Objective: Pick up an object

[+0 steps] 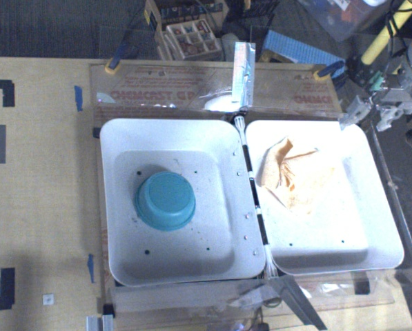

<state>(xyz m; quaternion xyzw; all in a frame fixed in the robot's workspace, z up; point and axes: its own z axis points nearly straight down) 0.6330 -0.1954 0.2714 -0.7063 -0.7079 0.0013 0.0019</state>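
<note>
The gripper [375,114], finger state indeterminate, sits at 2 o'clock outside the right bin [381,205], which contains a crumpled tan cloth [288,174]; a teal bowl [165,200] occupies the left bin [116,143].

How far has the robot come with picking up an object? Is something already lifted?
Nothing looks done yet. The teal bowl sits upside down on the floor of the left bin, and the crumpled tan cloth lies in the right bin; neither is lifted. In hand: the pincer is at the upper right, outside the right bin's corner, near no object. Left: reaching into a bin, grasping one object and raising it.
</note>
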